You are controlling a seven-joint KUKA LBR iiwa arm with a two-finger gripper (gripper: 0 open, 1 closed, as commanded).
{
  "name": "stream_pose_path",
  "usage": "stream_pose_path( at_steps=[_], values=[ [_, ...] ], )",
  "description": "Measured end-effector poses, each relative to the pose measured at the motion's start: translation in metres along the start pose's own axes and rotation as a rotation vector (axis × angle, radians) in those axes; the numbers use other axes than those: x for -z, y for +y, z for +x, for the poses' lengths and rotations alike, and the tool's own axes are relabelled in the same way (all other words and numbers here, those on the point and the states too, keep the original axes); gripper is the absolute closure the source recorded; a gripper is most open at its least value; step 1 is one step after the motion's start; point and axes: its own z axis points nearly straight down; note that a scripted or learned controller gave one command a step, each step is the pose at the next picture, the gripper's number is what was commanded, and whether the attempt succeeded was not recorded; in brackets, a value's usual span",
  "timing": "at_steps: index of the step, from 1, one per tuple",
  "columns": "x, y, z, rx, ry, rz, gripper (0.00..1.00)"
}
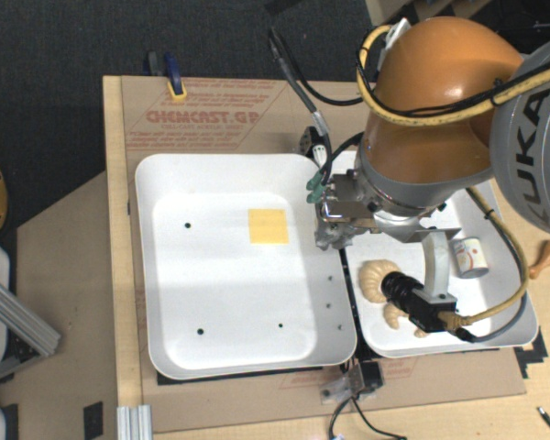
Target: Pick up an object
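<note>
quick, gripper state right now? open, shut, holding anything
Gripper: cannot be told. It sits at the divide between the left bin and the right bin, with nothing visibly held.

yellow square (pixel 268 226) in white left bin (pixel 165 246); orange-banded grey arm (pixel 440 90).

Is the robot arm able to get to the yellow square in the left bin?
Probably yes. The yellow square lies flat and alone on the left bin floor, with the gripper just beside it at the bin's right wall.
</note>
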Motion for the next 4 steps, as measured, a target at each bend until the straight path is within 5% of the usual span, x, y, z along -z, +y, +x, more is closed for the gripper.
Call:
stream_pose_path(
  at_steps=[1, 2, 3, 4],
  values=[
    [0.077, 0.003, 0.043, 0.007, 0.004, -0.02, 1.0],
    [-0.016, 0.002, 0.089, 0.007, -0.002, 0.001, 1.0],
    [0.102, 0.003, 0.112, 0.006, 0.008, -0.025, 1.0],
    [0.226, 0.001, 0.123, 0.005, 0.01, -0.028, 1.0]
  ],
)
